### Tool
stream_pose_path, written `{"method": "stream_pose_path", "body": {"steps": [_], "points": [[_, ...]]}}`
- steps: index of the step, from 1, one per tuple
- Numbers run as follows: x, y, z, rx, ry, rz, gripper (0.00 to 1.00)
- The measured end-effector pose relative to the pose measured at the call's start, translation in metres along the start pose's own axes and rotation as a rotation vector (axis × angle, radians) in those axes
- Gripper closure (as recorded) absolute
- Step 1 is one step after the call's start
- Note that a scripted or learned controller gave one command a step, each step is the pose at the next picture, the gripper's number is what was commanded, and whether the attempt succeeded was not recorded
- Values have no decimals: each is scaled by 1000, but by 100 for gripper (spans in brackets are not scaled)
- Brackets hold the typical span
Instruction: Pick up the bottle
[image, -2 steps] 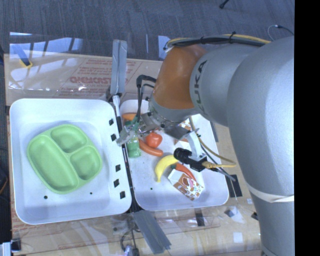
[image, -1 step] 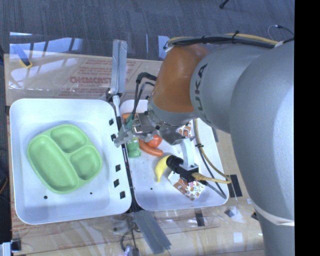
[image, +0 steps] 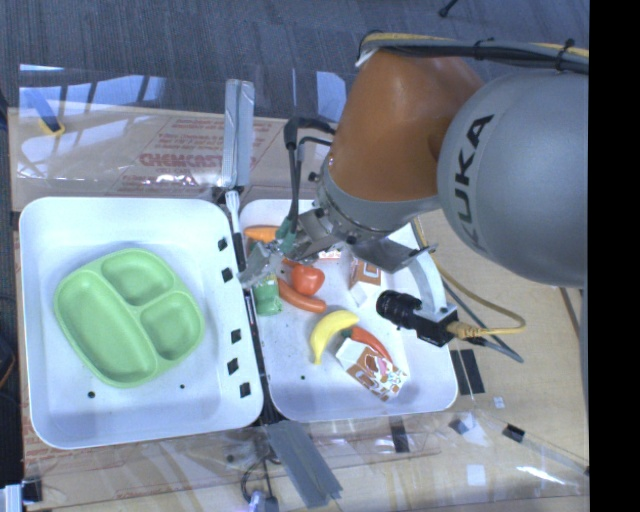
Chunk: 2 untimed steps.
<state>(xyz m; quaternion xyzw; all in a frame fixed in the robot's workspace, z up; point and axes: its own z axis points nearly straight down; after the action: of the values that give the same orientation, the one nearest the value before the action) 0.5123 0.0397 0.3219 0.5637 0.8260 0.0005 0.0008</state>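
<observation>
My pincer (image: 268, 262) sits near the middle of the frame, low over the left edge of the right bin (image: 425, 398), right against the divider between the two bins. From this angle the fingers are a dark metallic tangle half hidden under the wrist, and I cannot tell whether they are apart or together, nor whether anything sits between them. Just below the pincer, touching or nearly touching it, is the small green bottle (image: 266, 297), standing close to the right bin's left wall. Immediately right of it I see a red tomato-like piece (image: 307, 278) and an orange carrot shape (image: 300, 297) lying under it, with another orange piece (image: 260, 235) above, at the bin's upper left. Lower and to the right lies a yellow banana (image: 329, 331), and beside that a red chilli shape (image: 374, 345) resting against a small printed carton (image: 372, 372). A black cylindrical part (image: 398, 307) with a cable sticks out from the arm over the bin's right half. The arm's orange band (image: 400, 115) and grey body (image: 525, 170) fill the upper right of the frame. In the left bin (image: 40, 405), well apart from all this, lies a green divided plate (image: 128, 314) with three compartments.
</observation>
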Motion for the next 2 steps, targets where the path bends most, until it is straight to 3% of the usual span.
{"method": "stream_pose_path", "body": {"steps": [1, 2], "points": [[35, -26, 132, 7, 1, 54, 0], [63, 45, 216, -11, -2, 182, 0]]}}
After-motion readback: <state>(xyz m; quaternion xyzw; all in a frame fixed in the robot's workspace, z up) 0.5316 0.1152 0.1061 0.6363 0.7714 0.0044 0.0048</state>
